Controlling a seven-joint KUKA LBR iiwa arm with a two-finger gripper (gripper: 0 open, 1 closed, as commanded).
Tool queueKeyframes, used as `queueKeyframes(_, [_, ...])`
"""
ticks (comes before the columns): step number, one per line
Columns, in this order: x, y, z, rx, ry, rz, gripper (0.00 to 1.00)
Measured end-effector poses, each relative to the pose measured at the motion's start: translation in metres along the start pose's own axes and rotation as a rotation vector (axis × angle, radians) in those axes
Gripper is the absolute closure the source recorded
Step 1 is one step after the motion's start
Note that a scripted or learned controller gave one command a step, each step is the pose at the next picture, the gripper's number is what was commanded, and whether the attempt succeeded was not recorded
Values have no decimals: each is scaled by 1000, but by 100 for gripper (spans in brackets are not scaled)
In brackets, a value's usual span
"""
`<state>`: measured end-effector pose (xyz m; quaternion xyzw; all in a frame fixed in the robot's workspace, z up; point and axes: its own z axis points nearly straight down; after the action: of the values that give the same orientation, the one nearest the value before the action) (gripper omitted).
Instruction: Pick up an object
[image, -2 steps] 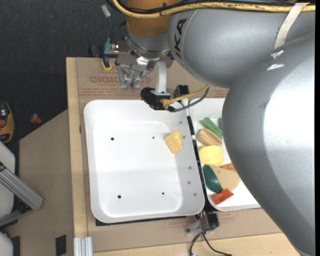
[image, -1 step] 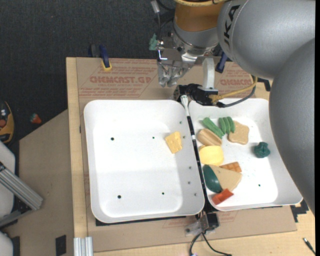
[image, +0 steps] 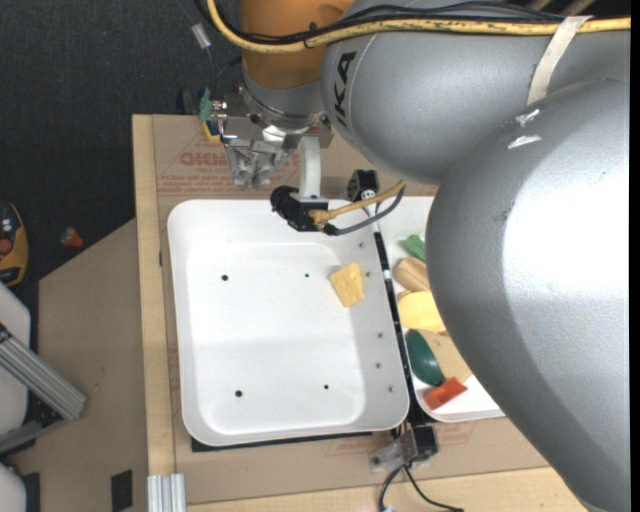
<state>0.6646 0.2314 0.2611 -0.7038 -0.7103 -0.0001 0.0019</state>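
A yellow wedge-shaped piece (image: 348, 284) lies alone in the left bin (image: 250, 400), near its right wall. My gripper (image: 258, 172) hangs under the orange band over the far rim of the left bin, up and to the left of the wedge and well apart from it. Nothing shows in its grasp. In the right bin (image: 470, 408) lie a light green piece (image: 414, 245), a tan piece (image: 410, 272), a yellow piece (image: 420, 312), a dark green piece (image: 423, 358) and a red piece (image: 447, 391).
The arm's big grey body (image: 520, 200) covers most of the right bin. A black cable end (image: 292, 208) with a yellow wire dangles over the left bin's far edge. Both bins rest on a brown board (image: 155, 300).
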Motion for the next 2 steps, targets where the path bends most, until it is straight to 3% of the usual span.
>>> queueKeyframes(1, [-77, 2, -46, -8, -4, 16, 100])
queueKeyframes(2, [-2, 0, -3, 2, -2, 3, 100])
